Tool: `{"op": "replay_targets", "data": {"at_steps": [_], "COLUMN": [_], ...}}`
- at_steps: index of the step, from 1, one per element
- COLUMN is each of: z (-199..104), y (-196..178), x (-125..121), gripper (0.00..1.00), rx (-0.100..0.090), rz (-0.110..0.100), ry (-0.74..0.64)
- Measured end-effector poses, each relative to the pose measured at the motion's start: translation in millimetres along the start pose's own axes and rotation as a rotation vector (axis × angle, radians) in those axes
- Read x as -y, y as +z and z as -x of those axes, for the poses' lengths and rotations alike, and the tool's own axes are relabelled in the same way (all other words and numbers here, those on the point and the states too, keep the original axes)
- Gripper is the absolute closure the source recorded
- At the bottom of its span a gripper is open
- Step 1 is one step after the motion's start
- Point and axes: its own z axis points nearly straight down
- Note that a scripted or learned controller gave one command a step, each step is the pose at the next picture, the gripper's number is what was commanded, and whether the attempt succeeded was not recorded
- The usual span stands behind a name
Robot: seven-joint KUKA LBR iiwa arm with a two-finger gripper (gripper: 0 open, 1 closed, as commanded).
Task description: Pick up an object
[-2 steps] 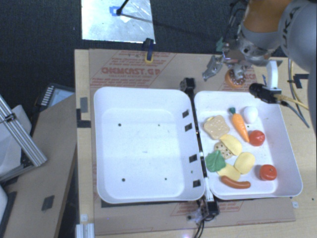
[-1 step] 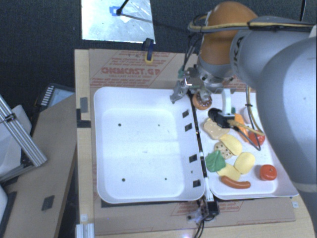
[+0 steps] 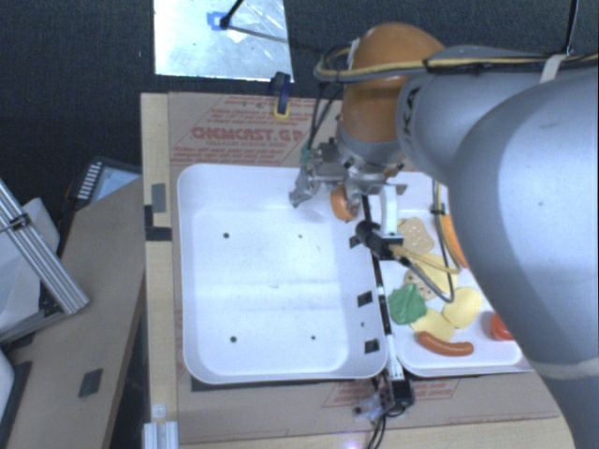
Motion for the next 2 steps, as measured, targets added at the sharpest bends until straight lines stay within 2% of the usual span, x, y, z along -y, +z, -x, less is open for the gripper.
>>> {"op": "replay_targets", "data": {"at_steps": [1, 2], "z": [-39, -62], "y": [69, 72], "x": [47, -17], "gripper": [0.0, 0.0], "rx": [-0.002, 0.01], "rz": [0.014, -0.017], "ry": [-0.011, 0.002]}}
